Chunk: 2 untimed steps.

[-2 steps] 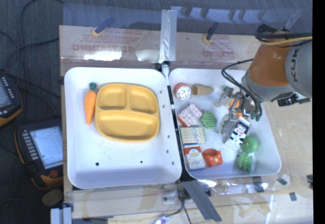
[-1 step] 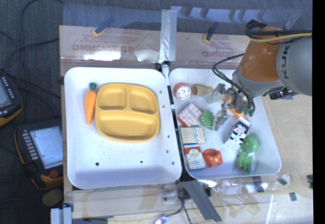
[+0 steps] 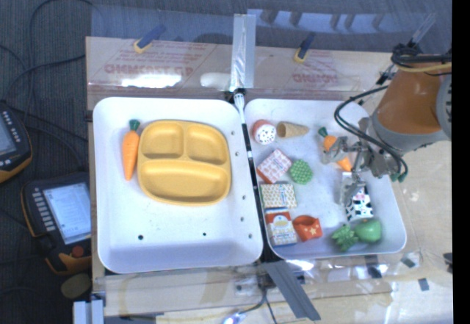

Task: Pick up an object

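Bins sit side by side on the bench, going L to R. Left bin: an orange carrot lies along its left wall, just beside a yellow divided plate in the upper middle. Right bin: near the top left corner a red-and-white cup w/ a tan cone next to it; below, a pink checked block, a green round piece, a patterned box, then a small carton and red cup by the bottom edge. Small orange piece nearer the top right. Gripper hangs low over the right side, directly above a black-and-white cow toy, poss. touching it; jaw opening can't be made out. Green toy fills the bottom right corner.
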Tool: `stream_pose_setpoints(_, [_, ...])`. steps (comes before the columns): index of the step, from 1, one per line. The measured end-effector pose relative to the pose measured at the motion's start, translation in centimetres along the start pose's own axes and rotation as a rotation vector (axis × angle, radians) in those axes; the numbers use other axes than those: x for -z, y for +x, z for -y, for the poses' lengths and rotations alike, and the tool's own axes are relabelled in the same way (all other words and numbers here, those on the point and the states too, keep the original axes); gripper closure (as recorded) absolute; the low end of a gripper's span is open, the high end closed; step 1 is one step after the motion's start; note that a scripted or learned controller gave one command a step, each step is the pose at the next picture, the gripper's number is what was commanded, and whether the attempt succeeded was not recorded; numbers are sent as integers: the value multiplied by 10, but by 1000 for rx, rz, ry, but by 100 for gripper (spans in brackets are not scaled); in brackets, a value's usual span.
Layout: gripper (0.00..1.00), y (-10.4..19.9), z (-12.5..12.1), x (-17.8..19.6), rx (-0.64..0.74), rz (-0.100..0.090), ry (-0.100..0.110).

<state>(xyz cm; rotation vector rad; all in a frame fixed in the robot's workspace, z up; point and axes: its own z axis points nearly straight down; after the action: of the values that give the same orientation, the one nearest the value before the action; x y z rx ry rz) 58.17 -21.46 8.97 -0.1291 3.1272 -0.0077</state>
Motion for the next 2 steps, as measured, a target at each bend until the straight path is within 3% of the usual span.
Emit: stream_pose_setpoints(2, [0,29,1,1,-173,4,-2])
